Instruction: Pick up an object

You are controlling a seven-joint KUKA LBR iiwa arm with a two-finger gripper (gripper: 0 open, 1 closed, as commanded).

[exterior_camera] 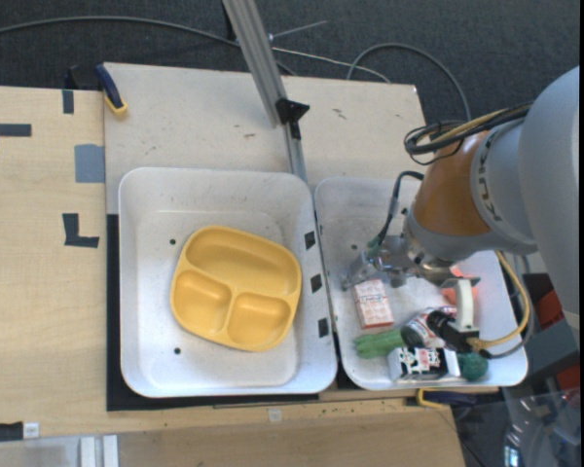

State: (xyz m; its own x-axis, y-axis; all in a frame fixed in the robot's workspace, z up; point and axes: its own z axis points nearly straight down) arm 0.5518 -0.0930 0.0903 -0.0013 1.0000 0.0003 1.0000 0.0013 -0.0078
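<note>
grey arm (555, 163) with its orange band (448, 193) looms largest, reaching in from the right over the right bin (336, 261). its gripper (384, 261) hangs low over the middle of that bin, and whether anything sits in its grasp, or how wide it stands, cannot be told from this slant.

just beside the gripper, toward the bin's near edge, lies a small red and white box (372, 305), flat on the bin floor. nearer still to the near edge a green object (378, 343) lies along the floor, and next to it, in the near right corner, a cluster of small things: a black and white packet (423, 361), a dark item with a white label (430, 329), and a white and red piece (464, 300) standing up against the right wall. what each of these is exactly is hard to tell.

left bin (136, 261) touches the right bin along their shared wall. in it a yellow divided plate (236, 287) with three compartments rests around the middle, slightly turned.

at the bench's far edge a grey metal pole (258, 47) slants up out of view, and a blue and yellow clamp (111, 89) sits at the far left corner.
</note>
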